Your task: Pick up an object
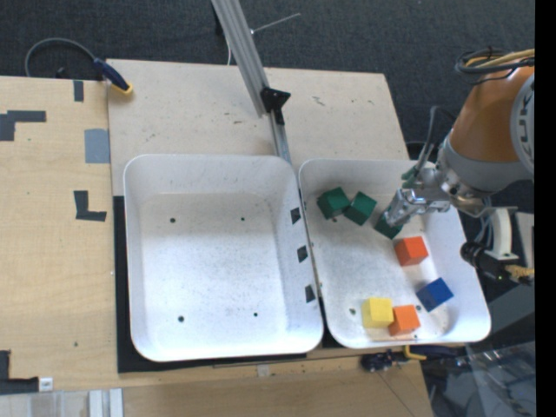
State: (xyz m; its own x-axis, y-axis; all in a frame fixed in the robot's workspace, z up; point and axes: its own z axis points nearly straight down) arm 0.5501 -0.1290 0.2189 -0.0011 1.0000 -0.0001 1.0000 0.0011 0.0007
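Metal two-finger gripper (401,208) low in right white plastic bin (459,320), right of centre frame, over dark green block (387,227); grip state impossible to tell. Risk: glancing contact, block skidding toward nearby orange cube (411,250).

1. A wooden bench top (52,233) lies at the left, marked with dark grey tape pieces (85,205)
2. A paler board (200,111) sits beneath the bins
3. A grey metal rail (243,50) runs at a slant from the top edge down to the gap between the bins, with a black bracket (274,100) on it
4. A blue and yellow clamp (115,78) with a thin dark cable loop (52,50) rests at the board's upper left corner
5. Dark carpet (365,16) covers the floor beyond
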